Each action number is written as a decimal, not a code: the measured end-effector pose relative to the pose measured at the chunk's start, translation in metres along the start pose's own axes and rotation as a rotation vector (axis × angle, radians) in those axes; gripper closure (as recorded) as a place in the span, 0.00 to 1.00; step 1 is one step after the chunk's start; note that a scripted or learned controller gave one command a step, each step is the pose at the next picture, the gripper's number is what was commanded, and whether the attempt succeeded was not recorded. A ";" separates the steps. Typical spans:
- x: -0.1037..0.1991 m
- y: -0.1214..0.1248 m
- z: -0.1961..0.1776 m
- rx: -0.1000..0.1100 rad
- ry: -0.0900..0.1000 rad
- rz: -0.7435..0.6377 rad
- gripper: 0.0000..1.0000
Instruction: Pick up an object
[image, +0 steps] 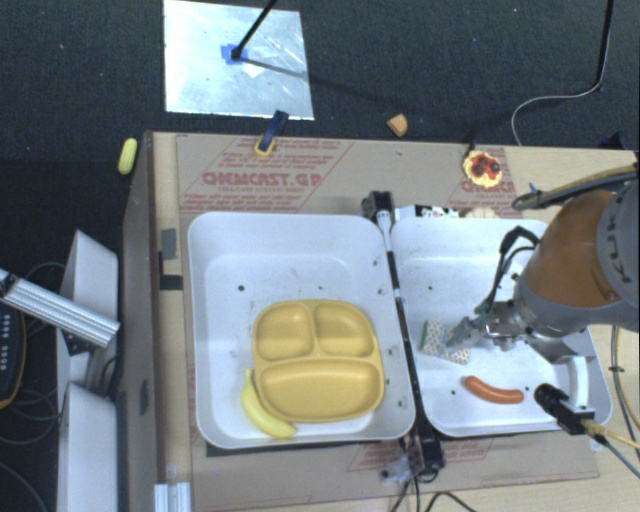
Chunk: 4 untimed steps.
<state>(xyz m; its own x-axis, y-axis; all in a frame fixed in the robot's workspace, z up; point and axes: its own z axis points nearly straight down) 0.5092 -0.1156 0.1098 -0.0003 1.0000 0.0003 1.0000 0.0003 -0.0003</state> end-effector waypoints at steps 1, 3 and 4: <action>-0.092 0.076 -0.036 -0.005 -0.003 0.000 0.00; 0.028 0.012 -0.033 -0.001 0.000 -0.003 0.00; 0.025 0.033 0.022 -0.005 0.003 -0.003 0.00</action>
